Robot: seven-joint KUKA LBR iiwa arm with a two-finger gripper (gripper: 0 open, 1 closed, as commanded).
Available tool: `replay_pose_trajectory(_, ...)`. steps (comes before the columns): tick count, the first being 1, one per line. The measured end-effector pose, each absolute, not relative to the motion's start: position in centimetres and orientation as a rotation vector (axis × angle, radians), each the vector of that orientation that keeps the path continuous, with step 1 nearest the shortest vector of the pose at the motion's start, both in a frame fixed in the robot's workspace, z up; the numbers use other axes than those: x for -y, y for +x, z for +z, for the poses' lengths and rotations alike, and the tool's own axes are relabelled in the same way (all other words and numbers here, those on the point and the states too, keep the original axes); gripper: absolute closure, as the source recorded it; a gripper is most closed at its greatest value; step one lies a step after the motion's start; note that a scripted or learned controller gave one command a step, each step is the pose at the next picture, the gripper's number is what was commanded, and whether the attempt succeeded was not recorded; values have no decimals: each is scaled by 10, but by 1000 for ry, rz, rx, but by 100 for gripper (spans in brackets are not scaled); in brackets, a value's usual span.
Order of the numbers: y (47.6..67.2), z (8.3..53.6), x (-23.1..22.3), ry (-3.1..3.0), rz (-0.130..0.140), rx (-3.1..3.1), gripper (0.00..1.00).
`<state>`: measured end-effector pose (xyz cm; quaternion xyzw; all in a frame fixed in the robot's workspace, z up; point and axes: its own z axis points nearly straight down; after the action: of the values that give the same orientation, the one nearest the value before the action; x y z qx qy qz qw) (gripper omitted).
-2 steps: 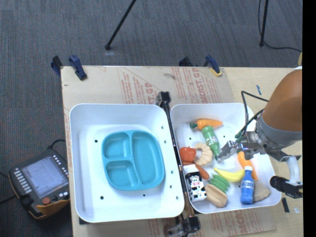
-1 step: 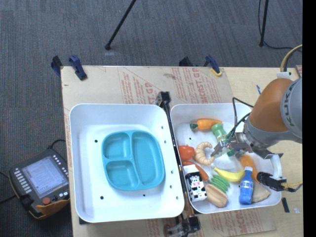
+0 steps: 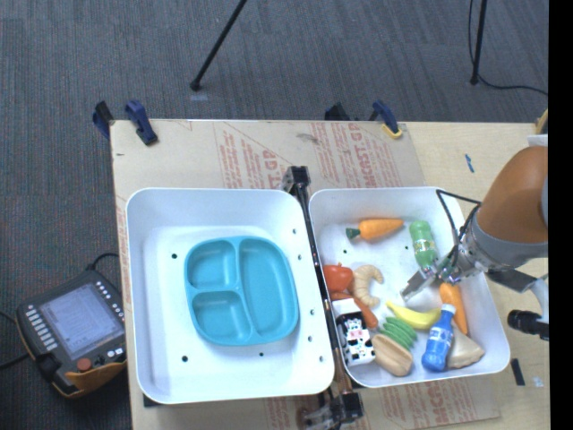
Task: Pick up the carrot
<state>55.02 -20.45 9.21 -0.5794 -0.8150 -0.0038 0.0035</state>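
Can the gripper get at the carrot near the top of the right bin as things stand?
Probably yes. The carrot lies alone on bare bin floor at the far side of the right bin, with nothing on top of it. The gripper sits lower right of it, by the green bottle, which stands beside the path.

Arm: one arm enters from the right edge of the camera view, reaching leftward and downward at a slant.
Orange band: the broad orange section fills the upper right, sitting above the wrist.
Wrist: a grey collar sits just below the orange band, angled toward the lower left.
End effector: it extends from the wrist toward the lower left, tilted rather than vertical, low over the right-hand part of the tabletop.
Fingers: metallic and slender, pointing to the lower left; their tips are too small and blurred to judge any gap.
Cable: a thin dark line runs beside the wrist.
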Motion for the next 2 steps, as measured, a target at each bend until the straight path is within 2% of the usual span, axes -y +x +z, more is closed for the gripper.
replay_pose_trajectory(1, 550, 102, 207, -1826, -6, 2552, 100)
replay_pose_trajectory(2, 475, 87, 213, -1940, 0, 2468, 100)
